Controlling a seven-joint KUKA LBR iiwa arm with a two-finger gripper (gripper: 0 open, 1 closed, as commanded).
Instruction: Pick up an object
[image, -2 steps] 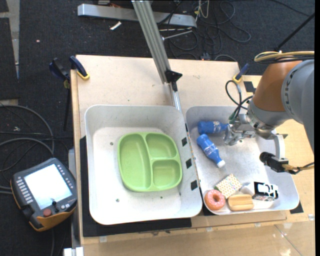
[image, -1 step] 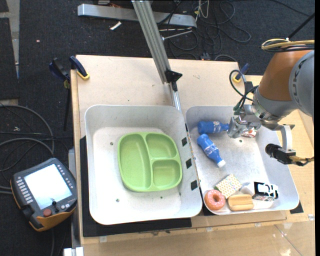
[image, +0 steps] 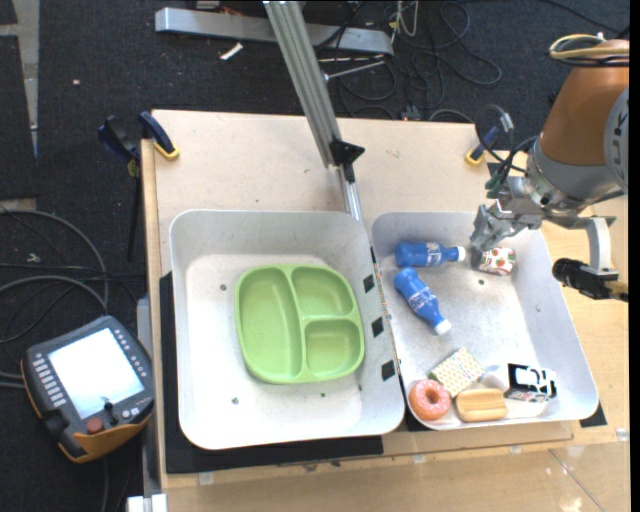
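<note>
Fingers: we cannot tell how far apart they stand. The gripper (image: 487, 232) points down into the right bin (image: 568, 330), its tip just beside a small red-and-white carton (image: 497, 261), perhaps touching it; we see nothing gripped between them. We judge the pick not yet made, with grasp and lift both left to do.

Nearby in this bin: two blue bottles (image: 424, 254) (image: 419, 297) with white caps. Along the near edge: doughnut (image: 431, 400), waffle piece (image: 459, 371), bread roll (image: 481, 405), black-and-white box (image: 531, 379). Left bin (image: 200, 300): green divided plate (image: 300, 323).

Writing: the carton, bottles and box carry print too small for us to read.
</note>
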